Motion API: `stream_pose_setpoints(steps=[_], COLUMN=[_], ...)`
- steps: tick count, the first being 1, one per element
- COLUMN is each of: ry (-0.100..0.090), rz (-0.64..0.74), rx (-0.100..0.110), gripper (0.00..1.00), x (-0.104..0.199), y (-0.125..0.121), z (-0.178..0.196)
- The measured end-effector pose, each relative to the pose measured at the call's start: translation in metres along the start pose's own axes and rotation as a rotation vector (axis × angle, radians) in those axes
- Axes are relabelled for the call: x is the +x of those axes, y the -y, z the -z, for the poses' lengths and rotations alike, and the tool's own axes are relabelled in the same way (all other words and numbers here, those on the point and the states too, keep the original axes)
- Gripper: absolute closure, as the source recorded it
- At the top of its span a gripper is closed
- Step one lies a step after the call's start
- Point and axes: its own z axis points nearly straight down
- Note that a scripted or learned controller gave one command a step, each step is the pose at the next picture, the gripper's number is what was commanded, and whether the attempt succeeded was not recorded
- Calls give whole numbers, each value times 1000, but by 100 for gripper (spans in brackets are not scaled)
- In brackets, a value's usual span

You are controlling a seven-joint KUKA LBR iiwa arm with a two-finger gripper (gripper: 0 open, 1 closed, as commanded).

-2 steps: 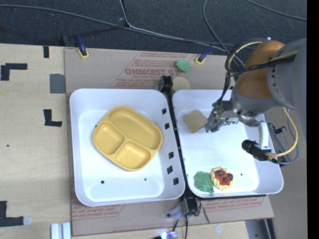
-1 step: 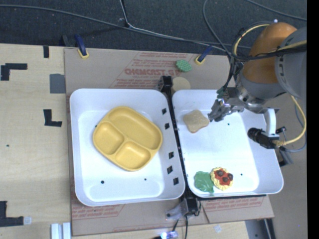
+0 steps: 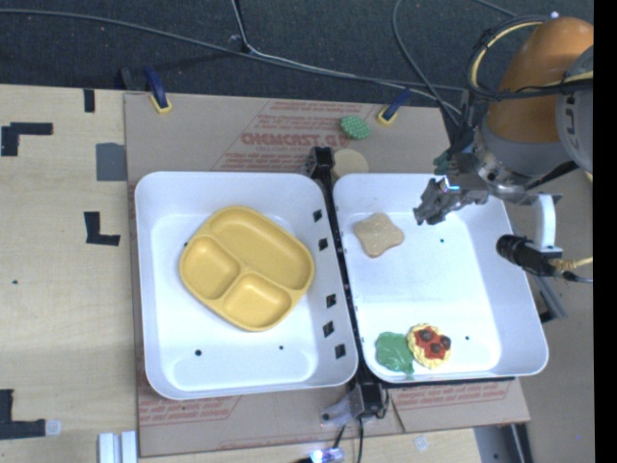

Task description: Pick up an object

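the gripper [image 3: 436, 204] hangs over the upper part of the right bin [image 3: 501, 287], just right of the tan bread-shaped piece [image 3: 377, 233] lying near the divider. whether its jaws are open or closed cannot be told from here; the dark tip reads as 1 blurred mass, and nothing is visible between them. the other candidate in that bin is the green and red-yellow food toy [image 3: 416, 347] near the front wall, well apart from the gripper. the left bin [image 3: 154, 258] holds a yellow 3-compartment tray [image 3: 247, 266].

risks, as a judgement: the tan piece looks flat and low, so a descent could close above it or push it sideways against the divider. it also sits beside the gripper, not under it, so a straight drop would likely land on bare floor. the food toy lies close to the front wall, which could block 1 side of the gripper.

the arm's upper body is cut off at the frame edge, and the wrist hides part of the bin's back rim.
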Motion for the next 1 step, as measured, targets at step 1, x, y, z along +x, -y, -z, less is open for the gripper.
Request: stream_pose_setpoints(steps=[1], ry=[-2], rz=[4], rx=[5], gripper=[100], x=[50], y=[15], z=[6])
